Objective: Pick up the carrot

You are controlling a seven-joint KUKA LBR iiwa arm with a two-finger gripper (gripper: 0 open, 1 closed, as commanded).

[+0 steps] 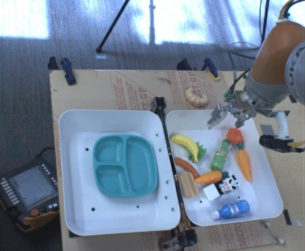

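1. Nearest the camera in the right white bin (pixel 270 203): blue-and-white plastic bottle (pixel 232 210) lying on its side, then a small black-and-white carton (pixel 223 186) just beyond it.
2. Left white bin (pixel 77 140) holds a teal three-compartment plastic tray (pixel 125 165), nothing else seen in it.
3. Two orange carrot-shaped toys in the right bin. Short orange carrot (pixel 209 177) lies mid-bin, touching or just beside the carton and near a tan bread-like piece (pixel 188 185) and a reddish sausage (pixel 187 167).
4. Long orange carrot (pixel 244 164) lies along the right side, pointing toward the camera, beside a green bottle (pixel 220 155) and just below a red-orange round toy (pixel 235 135).
5. Yellow banana (pixel 186 144) with green leafy piece (pixel 199 153) sits further back left.
6. Two-finger gripper (pixel 227 115) hovers over the far edge of the right bin, fingers spread apart, nothing between them.
7. Beige garlic-like toy (pixel 196 97) sits on the board behind the bins.
8. Progress: early, I judge. Neither carrot lifted; approach, descent, grasp and lift all remain.
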